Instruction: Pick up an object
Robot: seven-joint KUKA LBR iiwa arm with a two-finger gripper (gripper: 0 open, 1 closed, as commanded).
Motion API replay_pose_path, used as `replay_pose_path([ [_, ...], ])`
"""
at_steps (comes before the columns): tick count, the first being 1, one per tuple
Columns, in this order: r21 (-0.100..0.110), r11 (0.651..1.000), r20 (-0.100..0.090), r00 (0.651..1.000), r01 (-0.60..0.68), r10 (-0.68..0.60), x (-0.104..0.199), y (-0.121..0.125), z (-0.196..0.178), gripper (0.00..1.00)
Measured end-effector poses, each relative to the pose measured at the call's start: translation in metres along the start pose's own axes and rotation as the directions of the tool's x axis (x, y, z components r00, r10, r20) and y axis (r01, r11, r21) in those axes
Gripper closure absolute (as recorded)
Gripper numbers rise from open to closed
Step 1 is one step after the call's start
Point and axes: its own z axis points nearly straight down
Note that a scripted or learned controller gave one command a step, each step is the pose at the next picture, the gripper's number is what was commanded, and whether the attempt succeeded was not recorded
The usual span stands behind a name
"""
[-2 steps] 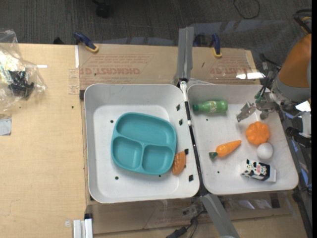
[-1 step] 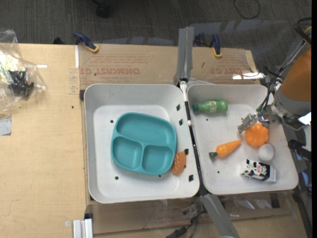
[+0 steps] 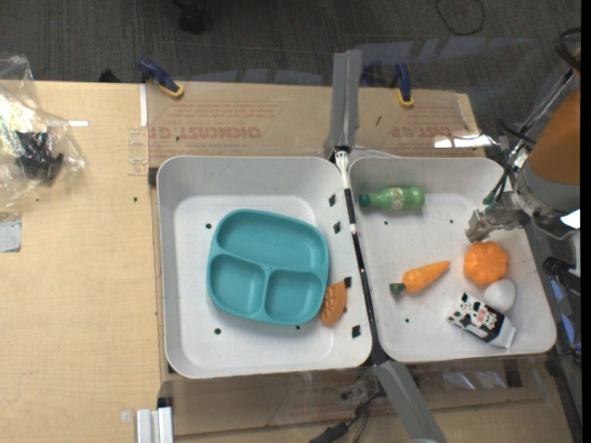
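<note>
Over the right bin (image 3: 545, 335) your gripper (image 3: 484, 228) hangs near the far right wall, just above the orange pumpkin-shaped toy (image 3: 486, 262) and close to touching its top. You cannot tell from this angle how the tool itself is set, since it is small and blurred against the white floor, and nothing can be seen pinched in it. Just below the pumpkin toy lies a white egg (image 3: 500, 294), touching or nearly so, and beside that a small black-and-white carton (image 3: 479, 318) tipped on its side near the front right corner. You see a toy carrot (image 3: 421, 278) lying aslant mid-bin, well left of the pumpkin, and a green bottle (image 3: 392, 198) on its side toward the back. Across the divider, the left bin (image 3: 171, 247) carries a teal divided plate (image 3: 268, 267), with a small orange-brown bread-like toy (image 3: 333, 304) leaning at the plate's right front edge.
</note>
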Motion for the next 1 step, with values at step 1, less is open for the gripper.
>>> replay_pose_path([
  [1, 0.001, 1.000, -0.004, 1.000, 0.003, -0.003, 0.0026, 0.0007, 0.0003, 0.00],
])
